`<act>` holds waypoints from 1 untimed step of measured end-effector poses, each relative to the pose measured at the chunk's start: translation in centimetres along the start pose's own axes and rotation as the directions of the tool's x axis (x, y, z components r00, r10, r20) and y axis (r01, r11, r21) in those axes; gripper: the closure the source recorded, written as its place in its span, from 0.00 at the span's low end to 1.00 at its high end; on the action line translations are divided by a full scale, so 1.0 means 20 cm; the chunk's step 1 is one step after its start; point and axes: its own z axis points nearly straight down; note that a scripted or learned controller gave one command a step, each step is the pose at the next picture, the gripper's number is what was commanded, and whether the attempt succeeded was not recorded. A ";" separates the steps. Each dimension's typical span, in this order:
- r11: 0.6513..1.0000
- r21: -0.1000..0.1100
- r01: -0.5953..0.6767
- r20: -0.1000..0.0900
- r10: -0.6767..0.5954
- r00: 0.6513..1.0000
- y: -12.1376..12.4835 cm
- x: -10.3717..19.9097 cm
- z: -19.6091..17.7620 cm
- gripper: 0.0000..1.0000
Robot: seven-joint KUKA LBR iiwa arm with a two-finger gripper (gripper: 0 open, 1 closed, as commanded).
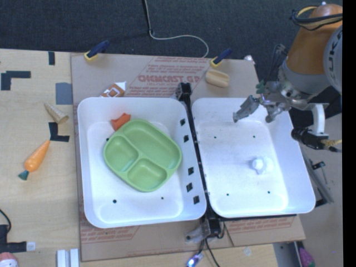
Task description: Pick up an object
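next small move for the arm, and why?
Probably move the end effector toward the view's bottom and lower it over the white object. It hangs above the right bin's far edge, holding nothing, and that object is the one thing lying in that bin.

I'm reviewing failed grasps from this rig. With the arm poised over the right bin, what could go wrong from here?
The end effector hangs near the right bin's back edge, apart from the small white object, so a straight descent would likely miss it. That object is white on white, so locating it may be unreliable. The green tray in the left bin lies flat and wide, probably hard to pinch.
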 end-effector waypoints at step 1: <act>1.000 0.008 0.000 -0.001 0.000 1.000 -0.28 0.15 0.81 0.00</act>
